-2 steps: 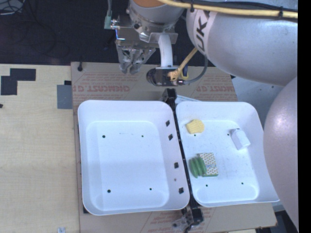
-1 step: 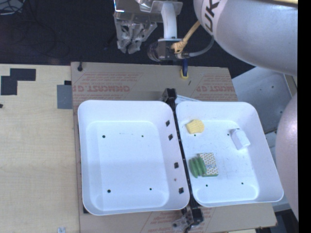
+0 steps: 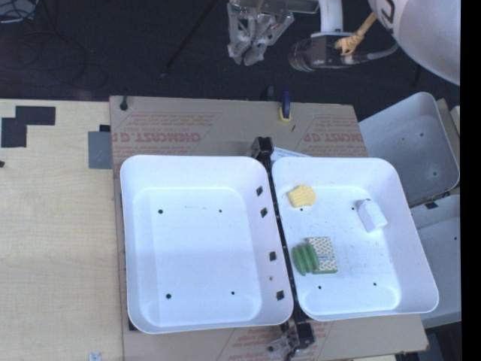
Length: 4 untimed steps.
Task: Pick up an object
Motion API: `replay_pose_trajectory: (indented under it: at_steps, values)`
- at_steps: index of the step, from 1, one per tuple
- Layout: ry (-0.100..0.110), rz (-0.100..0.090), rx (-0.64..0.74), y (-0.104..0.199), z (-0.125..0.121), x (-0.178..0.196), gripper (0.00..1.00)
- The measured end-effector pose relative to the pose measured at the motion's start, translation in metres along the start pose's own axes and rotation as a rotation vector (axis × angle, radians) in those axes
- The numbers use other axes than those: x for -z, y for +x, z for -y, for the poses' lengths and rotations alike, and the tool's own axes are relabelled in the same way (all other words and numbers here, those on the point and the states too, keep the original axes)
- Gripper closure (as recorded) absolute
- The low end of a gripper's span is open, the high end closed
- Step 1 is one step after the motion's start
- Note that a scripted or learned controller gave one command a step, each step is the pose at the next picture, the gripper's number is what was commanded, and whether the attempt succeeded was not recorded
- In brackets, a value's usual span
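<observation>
The right bin (image 3: 412, 280) holds three small objects. A yellow ridged piece (image 3: 302, 196) lies near its back left corner. Toward the right wall rests a white block (image 3: 370, 215). A green ribbed object (image 3: 304, 259) lies in the front left part, touching a small patterned box (image 3: 323, 253) on its right. My gripper (image 3: 252, 45) hangs high at the top of the view, well behind both bins and over the dark floor, with nothing seen in it.
The left bin (image 3: 143, 307) sits beside the right one, joined by a black clip strip (image 3: 270, 232). Both rest on a cardboard sheet (image 3: 195, 126). A grey panel (image 3: 421, 138) stands to the right, and a light wooden bench top (image 3: 52, 232) lies left.
</observation>
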<state>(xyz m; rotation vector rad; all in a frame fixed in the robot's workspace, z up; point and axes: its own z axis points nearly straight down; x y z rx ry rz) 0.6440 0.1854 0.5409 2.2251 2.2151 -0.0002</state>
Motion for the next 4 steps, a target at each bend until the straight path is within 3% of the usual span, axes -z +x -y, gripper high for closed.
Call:
replay_pose_trajectory:
  at_steps: [1, 2, 3, 4]
  values:
    - [0.005, -0.002, 0.01, 0.061, 0.012, -0.004, 1.0]
    - [0.017, 0.005, 0.004, 0.054, 0.001, -0.117, 1.0]
    - [-0.002, -0.003, 0.009, 0.056, 0.001, -0.027, 1.0]
    - [0.013, 0.003, 0.002, 0.057, 0.001, -0.12, 1.0]
